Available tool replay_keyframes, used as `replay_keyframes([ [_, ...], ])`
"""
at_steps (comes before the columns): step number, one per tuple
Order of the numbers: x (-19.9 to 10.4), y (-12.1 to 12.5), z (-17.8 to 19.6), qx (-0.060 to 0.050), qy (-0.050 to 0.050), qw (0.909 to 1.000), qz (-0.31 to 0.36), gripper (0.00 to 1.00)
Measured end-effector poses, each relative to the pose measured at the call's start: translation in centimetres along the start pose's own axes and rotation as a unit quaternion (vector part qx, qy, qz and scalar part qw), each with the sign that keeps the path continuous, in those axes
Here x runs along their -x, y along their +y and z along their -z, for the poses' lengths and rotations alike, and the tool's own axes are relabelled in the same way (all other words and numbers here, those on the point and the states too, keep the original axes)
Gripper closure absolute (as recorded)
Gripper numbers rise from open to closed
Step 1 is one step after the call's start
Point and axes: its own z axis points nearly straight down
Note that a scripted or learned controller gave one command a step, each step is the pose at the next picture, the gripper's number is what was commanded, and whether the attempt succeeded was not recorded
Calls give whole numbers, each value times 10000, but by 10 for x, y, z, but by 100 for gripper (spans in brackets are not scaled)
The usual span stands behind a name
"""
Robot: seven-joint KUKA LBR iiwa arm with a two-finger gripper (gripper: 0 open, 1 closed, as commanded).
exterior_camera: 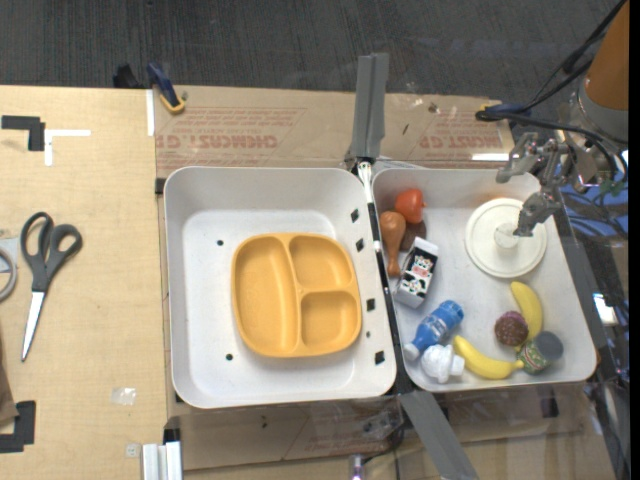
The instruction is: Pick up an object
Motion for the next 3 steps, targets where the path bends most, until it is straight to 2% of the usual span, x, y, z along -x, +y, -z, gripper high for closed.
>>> replay_keyframes([
  [1,-47,27,-142,-3,-4,10000,-82,0],
  [2,-86,66,-145,1,10,9961,-882,0],
  [3,-128,68,-137,-21,-167,9984,-532,0],
])
